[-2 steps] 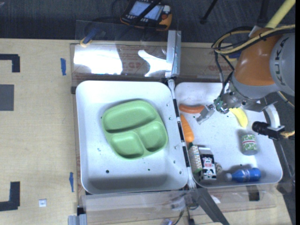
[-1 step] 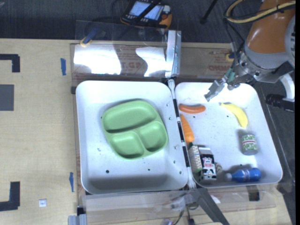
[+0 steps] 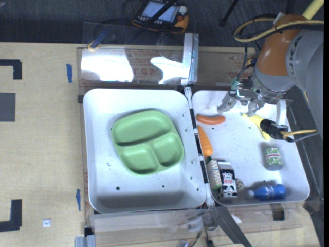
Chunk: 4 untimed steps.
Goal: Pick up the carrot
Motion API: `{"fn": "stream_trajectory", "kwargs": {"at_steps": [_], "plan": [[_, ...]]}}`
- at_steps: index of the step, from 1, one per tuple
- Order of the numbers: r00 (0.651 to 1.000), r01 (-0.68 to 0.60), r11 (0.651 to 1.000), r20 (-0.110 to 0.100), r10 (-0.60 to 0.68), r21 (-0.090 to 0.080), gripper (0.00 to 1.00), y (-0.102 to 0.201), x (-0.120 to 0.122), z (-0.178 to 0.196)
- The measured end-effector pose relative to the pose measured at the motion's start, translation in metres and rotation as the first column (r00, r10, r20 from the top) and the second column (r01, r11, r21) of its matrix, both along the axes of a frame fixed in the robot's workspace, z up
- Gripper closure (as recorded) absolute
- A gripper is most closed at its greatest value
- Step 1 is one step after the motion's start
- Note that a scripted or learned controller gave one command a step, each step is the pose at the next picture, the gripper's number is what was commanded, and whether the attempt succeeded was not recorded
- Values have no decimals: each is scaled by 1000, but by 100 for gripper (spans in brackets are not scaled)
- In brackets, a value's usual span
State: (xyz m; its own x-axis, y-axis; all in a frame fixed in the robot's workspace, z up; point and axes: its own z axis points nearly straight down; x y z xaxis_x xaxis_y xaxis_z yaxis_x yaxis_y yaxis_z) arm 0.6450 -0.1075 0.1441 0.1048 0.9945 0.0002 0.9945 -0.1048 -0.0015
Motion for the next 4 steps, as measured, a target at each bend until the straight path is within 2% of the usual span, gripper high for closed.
{"fn": "stream_trajectory", "kwargs": {"at_steps": [1, 2, 3, 4], "plan": [[992, -124, 992, 5, 124, -1, 0, 15, 12, -58], [992, 123, 992, 2, -123, 0, 0, 84, -26, 40], [977, 213, 977, 3, -213, -1, 0, 72, -10, 41], [986, 165, 986, 1, -165, -1, 0, -7, -79, -8]]}}
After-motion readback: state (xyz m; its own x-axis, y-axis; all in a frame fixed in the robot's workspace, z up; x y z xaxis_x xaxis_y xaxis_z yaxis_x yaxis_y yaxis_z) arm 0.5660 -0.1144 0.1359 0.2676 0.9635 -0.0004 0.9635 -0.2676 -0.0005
